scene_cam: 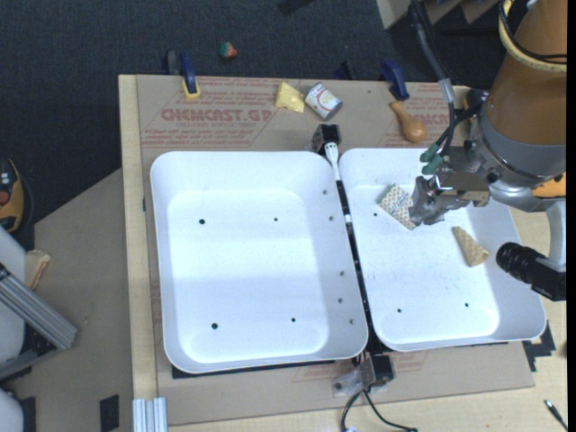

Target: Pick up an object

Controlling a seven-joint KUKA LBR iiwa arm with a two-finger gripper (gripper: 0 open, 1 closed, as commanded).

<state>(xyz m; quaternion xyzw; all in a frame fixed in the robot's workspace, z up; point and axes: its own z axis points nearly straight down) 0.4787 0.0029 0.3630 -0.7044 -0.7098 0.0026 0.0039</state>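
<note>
Hovering in the right bin (504, 322), the jaws touch a patterned packet (397, 205) — their opening unreadable.

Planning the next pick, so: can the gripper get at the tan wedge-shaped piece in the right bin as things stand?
Probably yes. The tan wedge lies by itself on the floor of the right bin, just beside the gripper, with nothing on top of it. The patterned packet sits on the gripper's other side, out of the way.

Patterned flat packet (394, 203) tilted in right bin's upper part; tan wedge (470, 245) lying flat, near right wall.
</note>
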